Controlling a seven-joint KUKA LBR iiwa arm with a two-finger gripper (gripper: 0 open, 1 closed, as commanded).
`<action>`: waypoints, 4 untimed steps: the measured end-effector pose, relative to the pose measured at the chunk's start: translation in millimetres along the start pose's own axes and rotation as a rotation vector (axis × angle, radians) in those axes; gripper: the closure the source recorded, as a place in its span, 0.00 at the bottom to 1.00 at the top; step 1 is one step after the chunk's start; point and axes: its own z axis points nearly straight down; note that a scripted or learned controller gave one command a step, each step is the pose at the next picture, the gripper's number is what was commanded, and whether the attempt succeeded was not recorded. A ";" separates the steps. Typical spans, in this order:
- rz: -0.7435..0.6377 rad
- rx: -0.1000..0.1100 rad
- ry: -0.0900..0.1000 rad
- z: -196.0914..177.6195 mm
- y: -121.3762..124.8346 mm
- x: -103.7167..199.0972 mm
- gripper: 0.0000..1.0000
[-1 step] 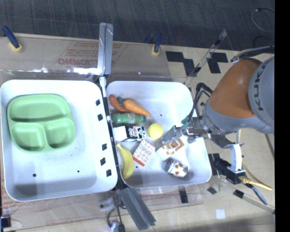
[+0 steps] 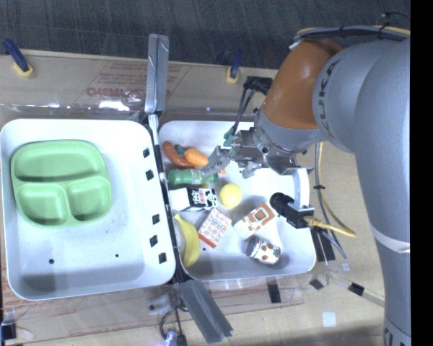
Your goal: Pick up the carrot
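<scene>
The carrot (image 2: 195, 156) is orange and lies at the far left of the right bin (image 2: 299, 259), close to the wall between the bins. A reddish-orange sausage-shaped piece (image 2: 175, 152) touches its left end. My gripper (image 2: 215, 161) is low over the carrot's right end and reaches in from the right. Its tip overlaps that end of the carrot. I cannot make out whether anything is held.
Right bin: a green bottle (image 2: 182, 178) just below the carrot, a black-and-white box (image 2: 200, 197), a lemon (image 2: 230, 194), a banana (image 2: 190, 244), two small cartons (image 2: 215, 228) (image 2: 256, 220) and a can (image 2: 264, 250). A green divided tray (image 2: 61, 181) lies in the left bin (image 2: 29, 283).
</scene>
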 end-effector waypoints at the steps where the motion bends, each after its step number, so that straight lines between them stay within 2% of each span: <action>1: 0.480 0.001 0.001 100.0 59.1 -8.7 0.00; 2: 0.469 0.005 0.002 90.2 59.2 -6.3 1.00; 3: 0.468 0.006 0.002 90.4 59.2 -5.8 0.00; 4: 0.444 -0.010 0.004 114.4 70.2 -2.3 0.00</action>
